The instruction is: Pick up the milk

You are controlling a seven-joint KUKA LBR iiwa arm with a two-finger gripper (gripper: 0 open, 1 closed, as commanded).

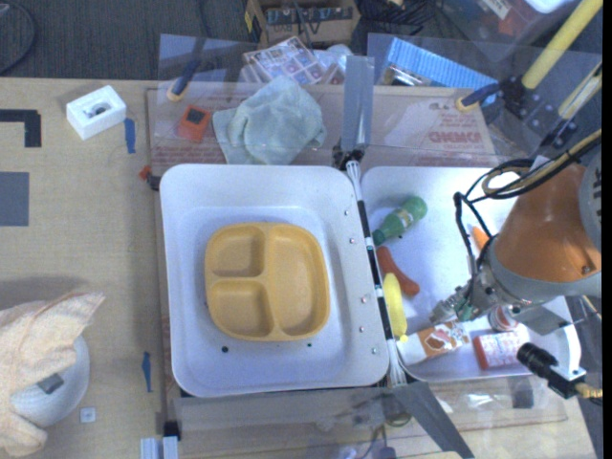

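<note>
- The milk (442, 338) carton lies on its side near the front of the right bin (432, 191).
- The jaws (457, 306) hang just above it; I cannot tell if they are open.
- A yellow plate (268, 281) sits in the left bin (182, 256).

A single fixed camera looks down at a slant from above the worktop (57, 247). The left bin (182, 285) sits at frame centre, the right bin (435, 185) toward the right edge, and floor clutter crosses the top. It stands moderately close.
</note>
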